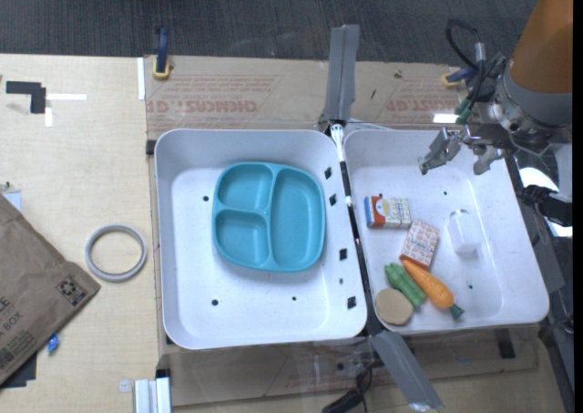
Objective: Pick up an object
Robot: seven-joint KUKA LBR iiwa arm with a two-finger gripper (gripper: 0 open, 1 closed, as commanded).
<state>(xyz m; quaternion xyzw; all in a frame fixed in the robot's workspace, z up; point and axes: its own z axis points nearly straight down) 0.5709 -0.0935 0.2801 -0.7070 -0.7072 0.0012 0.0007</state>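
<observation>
Metal hand [461, 152] hung spread and empty over right bin's [510, 247] far end; below it lay a glossy orange plastic carrot [430, 284] beside a flat patterned card [420, 242].

Glossy teal plastic tray [270, 217] — smooth white plastic bins [182, 247] — matt cardboard [237, 92].

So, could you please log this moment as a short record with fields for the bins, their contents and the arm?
left bin: holds a blue divided plate
right bin: small carton, patterned packet, clear item, toy carrot, green toy, tan disc
gripper: over the right bin's far end, fingers open, holding nothing
bench: tape ring, left of the bins
</observation>
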